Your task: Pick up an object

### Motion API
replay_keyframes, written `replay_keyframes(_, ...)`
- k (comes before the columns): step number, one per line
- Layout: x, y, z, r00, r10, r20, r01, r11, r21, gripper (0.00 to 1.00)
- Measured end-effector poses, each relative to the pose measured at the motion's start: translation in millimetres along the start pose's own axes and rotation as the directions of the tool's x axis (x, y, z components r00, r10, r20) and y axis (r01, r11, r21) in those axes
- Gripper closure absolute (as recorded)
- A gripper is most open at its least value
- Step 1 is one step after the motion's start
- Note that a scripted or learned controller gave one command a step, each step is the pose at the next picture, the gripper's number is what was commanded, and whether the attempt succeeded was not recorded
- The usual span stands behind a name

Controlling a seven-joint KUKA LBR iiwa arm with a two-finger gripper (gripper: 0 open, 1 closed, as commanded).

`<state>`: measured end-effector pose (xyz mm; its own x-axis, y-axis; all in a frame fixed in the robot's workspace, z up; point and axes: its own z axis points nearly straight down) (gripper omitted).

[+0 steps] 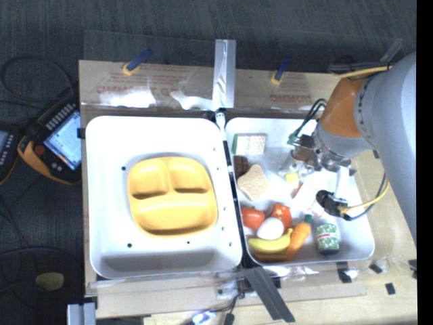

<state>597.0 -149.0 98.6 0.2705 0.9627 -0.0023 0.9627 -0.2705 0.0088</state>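
Tabletop (95,73) with two white bins; hand (302,175) low in right bin (362,239) above toy food, grip state unclear.

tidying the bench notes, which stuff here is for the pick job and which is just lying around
For the job:
end effector
right bin
banana
carrot
egg
tomato
bread slice
green can

Lying about:
yellow tray
left bin
handheld pendant

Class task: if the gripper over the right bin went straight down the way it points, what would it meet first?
Probably the small yellow piece just below the gripper, on the right bin floor; depth is hard to judge from this slanted view.
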Motion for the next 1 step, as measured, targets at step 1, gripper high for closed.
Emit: replay_keyframes(1,20.0,-46.5,-161.8,1.0,-0.019,0.0,0.019,1.0,0.011,1.0)
